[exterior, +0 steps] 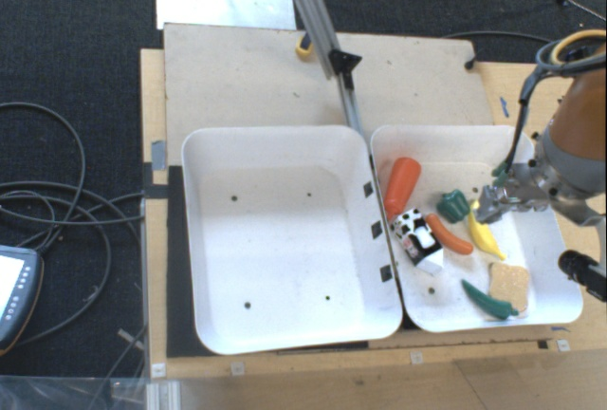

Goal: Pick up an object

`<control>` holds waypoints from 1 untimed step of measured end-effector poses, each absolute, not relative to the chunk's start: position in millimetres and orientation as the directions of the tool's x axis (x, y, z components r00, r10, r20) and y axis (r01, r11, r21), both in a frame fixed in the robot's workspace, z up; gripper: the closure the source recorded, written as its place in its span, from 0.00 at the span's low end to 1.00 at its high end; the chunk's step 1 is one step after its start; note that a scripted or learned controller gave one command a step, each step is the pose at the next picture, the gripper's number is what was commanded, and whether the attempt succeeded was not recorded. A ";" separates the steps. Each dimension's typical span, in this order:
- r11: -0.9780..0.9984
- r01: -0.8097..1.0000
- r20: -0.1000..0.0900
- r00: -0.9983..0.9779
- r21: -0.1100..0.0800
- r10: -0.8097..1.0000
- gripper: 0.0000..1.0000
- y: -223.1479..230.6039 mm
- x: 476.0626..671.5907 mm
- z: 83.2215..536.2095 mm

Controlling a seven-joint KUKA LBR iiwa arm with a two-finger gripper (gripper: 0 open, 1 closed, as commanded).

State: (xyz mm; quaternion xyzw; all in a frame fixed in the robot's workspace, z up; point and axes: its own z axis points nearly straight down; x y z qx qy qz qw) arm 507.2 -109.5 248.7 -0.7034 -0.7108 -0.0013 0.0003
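The gripper [493, 204] is positioned over the right bin [569, 304], just above the yellow banana [487, 235]; finger opening cannot be determined. The banana is judged light, rigid, smooth, best gripped mid-length.

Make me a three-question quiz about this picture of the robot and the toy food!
1. Where is the carrot?
A. left bin
B. right bin
C. floor

2. What colour is the banana?
A. yellow
B. purple
C. white

3. How does the carrot lie?
A. hanging from the gripper
B. resting on the bin floor
C. stacked on the banana

Answers:
1 B, it lies in the right bin near the divider.
2 A, it is plainly yellow.
3 B, it rests apart from the gripper.
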 end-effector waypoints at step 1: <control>0.012 1.000 0.002 -0.012 0.003 1.000 1.00 -52.2 518.5 254.5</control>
